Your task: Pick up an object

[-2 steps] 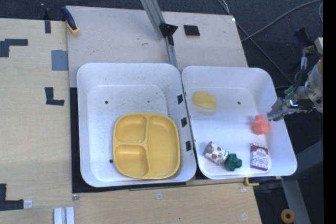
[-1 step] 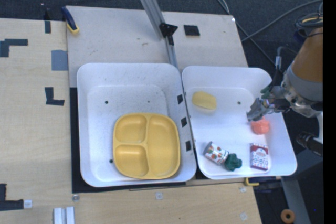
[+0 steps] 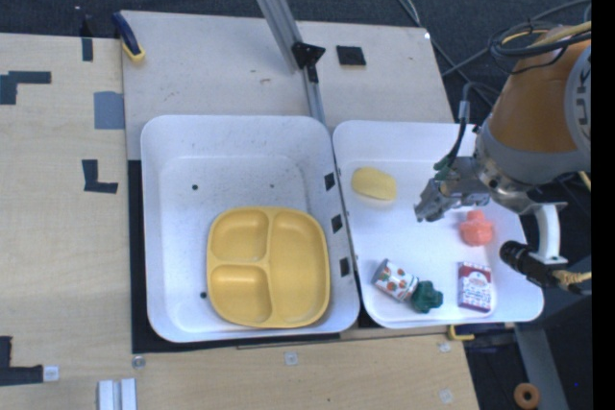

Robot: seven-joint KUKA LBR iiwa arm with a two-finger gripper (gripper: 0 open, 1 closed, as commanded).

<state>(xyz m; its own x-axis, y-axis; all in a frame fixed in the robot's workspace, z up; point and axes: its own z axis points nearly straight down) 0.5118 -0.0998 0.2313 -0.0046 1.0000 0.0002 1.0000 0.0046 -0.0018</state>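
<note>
- Beside the gripper point(image 3: 434, 206), just to its right, lay a small pink object point(image 3: 476, 229), lumpy, with no clear long axis.
- Whether the jaws stood wide or narrow, I could not tell.
- Left of the gripper sat a yellow lump point(image 3: 374, 184), both in the right bin point(image 3: 404, 137).
- Pale surface point(image 3: 58, 197) lay beyond.

Single fixed camera above counter point(image 3: 58, 206), looking down at slant. Both white bins: left bin point(image 3: 163, 206), right bin point(image 3: 423, 144), framed mid-distance. Arm point(image 3: 538, 110) enters from right.
</note>
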